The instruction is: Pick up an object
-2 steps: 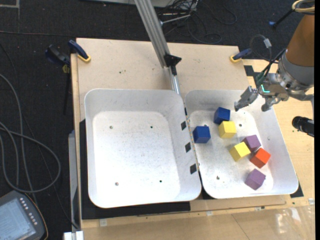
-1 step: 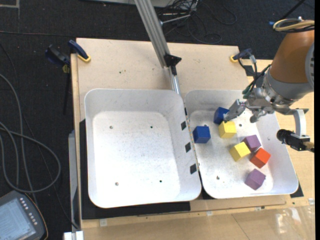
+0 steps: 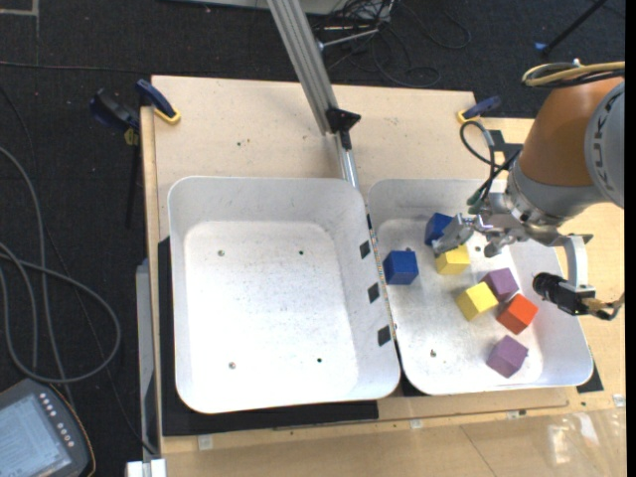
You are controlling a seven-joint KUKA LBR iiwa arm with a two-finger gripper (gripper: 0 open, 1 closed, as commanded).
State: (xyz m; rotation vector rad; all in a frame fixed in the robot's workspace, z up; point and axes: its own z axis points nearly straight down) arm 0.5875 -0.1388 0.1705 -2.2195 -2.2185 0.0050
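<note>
Nearest the camera, at the lower left corner, a grey handheld screen (image 3: 35, 435) is seen on the dark floor, well apart from the work. On the bench, the right bin (image 3: 556, 366) is taken as landmark. Within it lie a blue cube (image 3: 401, 266) near its left wall, a yellow cube (image 3: 476, 300) at its middle, an orange cube (image 3: 517, 313) just beside that, and a purple cube (image 3: 508, 355) toward its near rim. A second purple cube (image 3: 502, 282) is wedged between the yellow and orange ones.

The gripper (image 3: 459, 238) is lowered into the bin's far part, over a small yellow block (image 3: 453, 259), with another blue block (image 3: 438, 229) touching it on the far side. Whether the pincer is released or clenched cannot be told; no object is seen between its members.

Risks are judged as follows. The two blocks under the tool are crowded, so one may be pushed aside or both nudged together, and a grasp may slip off. The middle cluster is tightly packed, leaving little finger room. The left bin (image 3: 199, 366) holds nothing obstructive. A slanted metal rail (image 3: 303, 48) crosses above the far bench edge.
</note>
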